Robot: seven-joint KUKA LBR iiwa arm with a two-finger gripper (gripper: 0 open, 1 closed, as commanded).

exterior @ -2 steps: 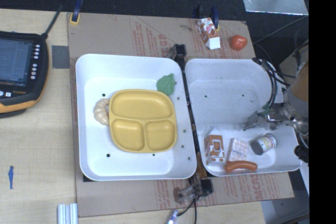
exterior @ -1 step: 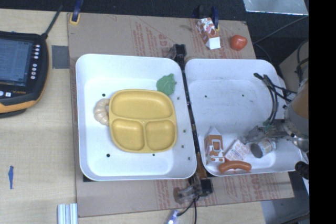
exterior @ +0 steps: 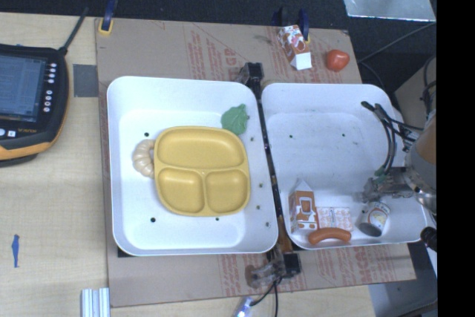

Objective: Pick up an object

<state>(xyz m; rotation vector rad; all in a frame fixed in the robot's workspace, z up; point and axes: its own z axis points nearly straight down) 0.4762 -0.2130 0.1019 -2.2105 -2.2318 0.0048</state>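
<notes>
I log the right bin (exterior: 326, 122): carton (exterior: 302, 209), sausage (exterior: 329, 237), can (exterior: 375, 220) beside the jaws (exterior: 386, 189) (grip state I cannot tell). Left bin (exterior: 126, 159): yellow tray (exterior: 201, 170), green leaf (exterior: 236, 119).

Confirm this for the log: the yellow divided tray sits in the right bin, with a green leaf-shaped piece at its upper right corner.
Not quite. The camera view shows the yellow divided tray in the left bin, not the right one. The rest stands: the green leaf-shaped piece lies at the tray's upper right corner.
</notes>
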